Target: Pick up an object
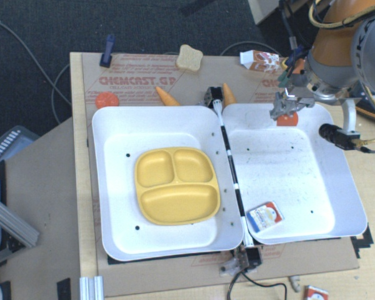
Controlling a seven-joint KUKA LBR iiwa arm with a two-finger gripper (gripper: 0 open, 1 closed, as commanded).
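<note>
The gripper (pixel 284 108) hangs at the right bin's (pixel 337 186) far rim just beside a small red object (pixel 289 119), seemingly lining up a grab, though I cannot tell whether it has closed on anything.

Bread slice (pixel 189 57), blue clip (pixel 106 50) behind bins (pixel 106 167)

The grey arm with its orange band (pixel 350 17) is cut off by the frame's upper right corner. Its gripper (pixel 286 107) partly covers a small red object (pixel 289 119) at the right bin's far rim, whose shape cannot be made out. At the bottom edge, right of centre, a small red-and-white packet (pixel 315 292) is cropped. The print on the blue-and-white carton (pixel 264 217) is too small to read.
</note>
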